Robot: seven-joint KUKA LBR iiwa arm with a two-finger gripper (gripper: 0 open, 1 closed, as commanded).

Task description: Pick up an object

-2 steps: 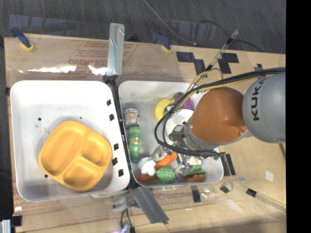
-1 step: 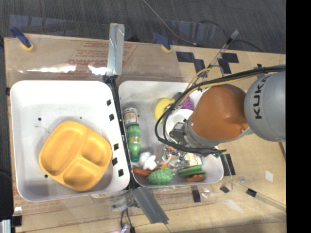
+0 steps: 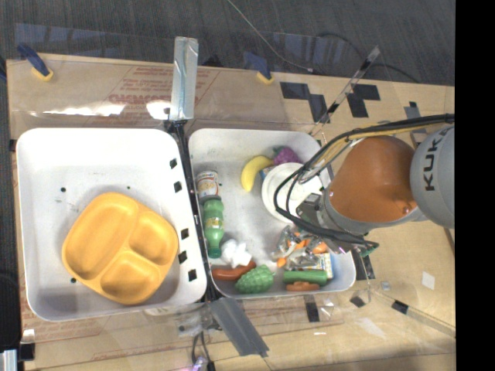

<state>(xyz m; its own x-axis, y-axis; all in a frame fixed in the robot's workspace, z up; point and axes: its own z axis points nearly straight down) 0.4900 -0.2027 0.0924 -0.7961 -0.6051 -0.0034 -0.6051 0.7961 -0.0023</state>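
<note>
The arm is positioned over the right-hand bin, at the right of the frame, with its orange band covering the bin's right side. The hand is lowered among the clutter at the lower right of that bin; whether it is open or closed cannot be told, since it is masked by the wrist and cabling.

Candidate objects lie in the right-hand bin. A yellow banana and a purple item are found near the upper middle, beside a white round dish. A green bottle lies along the left wall. A green textured toy and a red item rest at the lower edge. A jumble of orange and green pieces lies just beside the hand. The left-hand bin carries a yellow divided tray.

For a sound grasp, one single piece should be selected, preferably one lying apart from its neighbours. The approach should be made vertically, and the closure centred across the object's narrow dimension. Contact with the bin wall and the dish should be avoided. The lift should be slow, so that a failed grip is detected early.
</note>
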